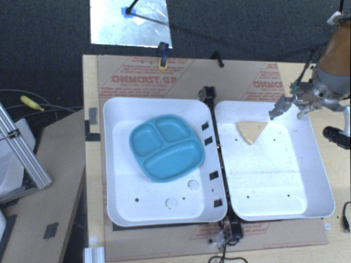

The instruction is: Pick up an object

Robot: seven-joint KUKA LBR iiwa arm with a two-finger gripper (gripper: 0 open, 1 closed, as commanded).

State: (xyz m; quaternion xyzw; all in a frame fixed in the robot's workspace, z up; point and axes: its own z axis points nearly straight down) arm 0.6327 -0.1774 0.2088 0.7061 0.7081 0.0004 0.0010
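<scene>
Up at about two o'clock, the end effector [286, 107] hovers over the right bin [285, 201], its two fingers spread apart and holding nothing. Just at its seven o'clock, the tan wedge [250, 131] lies flat on the bin floor, untouched.

A blue three-compartment plate [166, 154] lies flat in the left bin. A tan triangular piece [250, 130] lies flat in the right bin

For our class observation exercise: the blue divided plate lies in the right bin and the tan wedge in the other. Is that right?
Not quite. The camera view shows the blue divided plate in the left bin; the tan wedge lies in the right bin.
</scene>
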